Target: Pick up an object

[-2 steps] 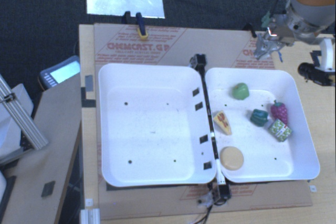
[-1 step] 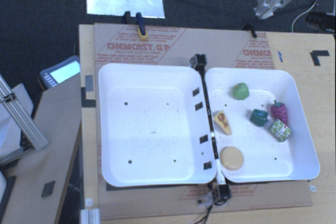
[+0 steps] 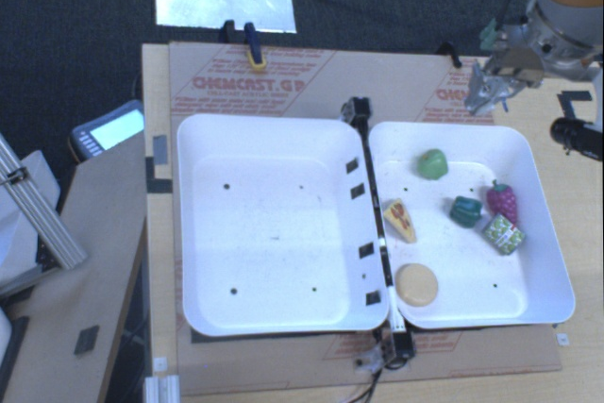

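My fingers (image 3: 483,99) hang over the far right corner of the right bin (image 3: 543,193), just outside its rim, above the table (image 3: 311,75). Nearest to them, inside the bin, is the green ball (image 3: 433,163). Farther from them sit the teal block (image 3: 465,210), purple grapes (image 3: 502,199) and a patterned can (image 3: 504,234). Farthest lie the yellow wedge (image 3: 400,221) and tan disc (image 3: 416,284). The left bin (image 3: 189,203) lies well away from them.

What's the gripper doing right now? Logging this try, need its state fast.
Gripper: above the far rim of the right bin, nothing seen in it; open or shut cannot be told.
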### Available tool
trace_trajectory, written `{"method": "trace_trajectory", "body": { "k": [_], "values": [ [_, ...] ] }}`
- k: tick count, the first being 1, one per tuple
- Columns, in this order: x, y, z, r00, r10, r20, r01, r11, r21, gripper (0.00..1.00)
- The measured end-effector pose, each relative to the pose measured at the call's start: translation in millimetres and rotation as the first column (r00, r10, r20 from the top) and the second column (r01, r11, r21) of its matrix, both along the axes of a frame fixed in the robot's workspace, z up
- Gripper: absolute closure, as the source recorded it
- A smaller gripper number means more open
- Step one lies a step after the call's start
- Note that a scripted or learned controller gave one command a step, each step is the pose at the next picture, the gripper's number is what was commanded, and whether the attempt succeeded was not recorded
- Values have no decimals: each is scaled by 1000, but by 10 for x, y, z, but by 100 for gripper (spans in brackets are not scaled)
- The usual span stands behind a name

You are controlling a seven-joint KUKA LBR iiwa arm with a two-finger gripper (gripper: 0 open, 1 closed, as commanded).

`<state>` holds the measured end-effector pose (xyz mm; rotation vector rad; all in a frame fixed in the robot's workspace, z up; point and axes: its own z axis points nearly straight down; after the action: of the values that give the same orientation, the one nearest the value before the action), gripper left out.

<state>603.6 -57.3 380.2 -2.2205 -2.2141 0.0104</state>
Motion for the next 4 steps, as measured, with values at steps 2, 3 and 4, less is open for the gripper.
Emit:
{"method": "trace_trajectory", "body": {
  "k": [2,3,4],
  "values": [
    [-575,-28,-438,1000,13,19,-13,1000,0,100],
    [-366,631,-13,1000,15,17,-15,1000,3,100],
    [-923,1522,125,1000,16,11,-17,1000,4,100]
  ]
}}
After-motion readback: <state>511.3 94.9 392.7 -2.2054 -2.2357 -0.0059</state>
